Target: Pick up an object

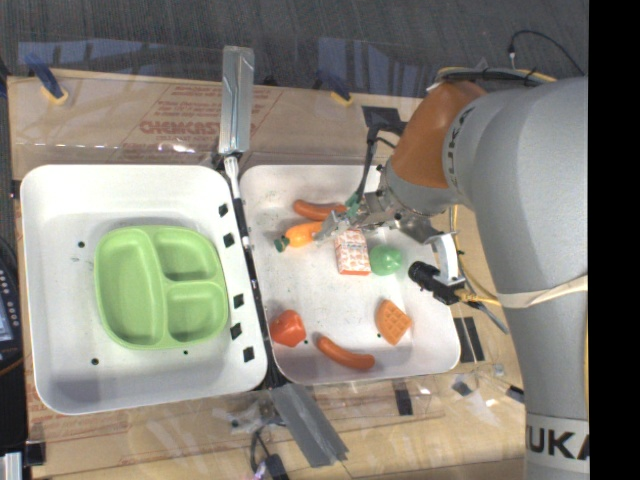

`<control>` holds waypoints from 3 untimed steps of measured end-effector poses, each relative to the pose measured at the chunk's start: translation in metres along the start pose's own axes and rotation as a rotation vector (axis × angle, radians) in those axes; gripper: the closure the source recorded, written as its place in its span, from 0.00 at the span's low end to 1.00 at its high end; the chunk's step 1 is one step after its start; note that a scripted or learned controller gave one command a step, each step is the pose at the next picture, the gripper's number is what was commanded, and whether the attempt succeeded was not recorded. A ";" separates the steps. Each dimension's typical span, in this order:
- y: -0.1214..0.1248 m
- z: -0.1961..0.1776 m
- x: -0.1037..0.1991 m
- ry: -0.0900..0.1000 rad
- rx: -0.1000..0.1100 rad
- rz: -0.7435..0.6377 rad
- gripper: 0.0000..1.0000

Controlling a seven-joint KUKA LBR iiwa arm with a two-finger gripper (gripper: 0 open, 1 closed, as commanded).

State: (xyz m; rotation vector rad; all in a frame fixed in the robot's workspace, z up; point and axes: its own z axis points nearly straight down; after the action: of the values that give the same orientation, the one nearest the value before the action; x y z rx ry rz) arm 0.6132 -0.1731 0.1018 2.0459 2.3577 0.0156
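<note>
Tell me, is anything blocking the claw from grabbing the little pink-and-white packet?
Nothing visible is. The claw hangs right at the top edge of the packet in the right bin. The carrot lies to its left and the green ball to its right, both beside it, not over it.

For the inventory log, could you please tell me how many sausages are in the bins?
2. One sausage lies near the far edge of the right bin, beside the gripper; the other sausage lies near its front edge. The arm could hide more.

Grey arm (520, 228) bent low, reaching leftward
</note>
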 end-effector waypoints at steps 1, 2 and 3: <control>0.052 0.003 0.044 -0.003 0.016 0.076 0.00; 0.031 0.001 -0.014 0.002 0.007 0.115 0.00; 0.033 -0.011 -0.013 0.000 0.007 0.106 1.00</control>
State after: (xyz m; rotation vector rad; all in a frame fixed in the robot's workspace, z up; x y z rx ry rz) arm 0.6475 -0.1809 0.1134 2.1716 2.2492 0.0096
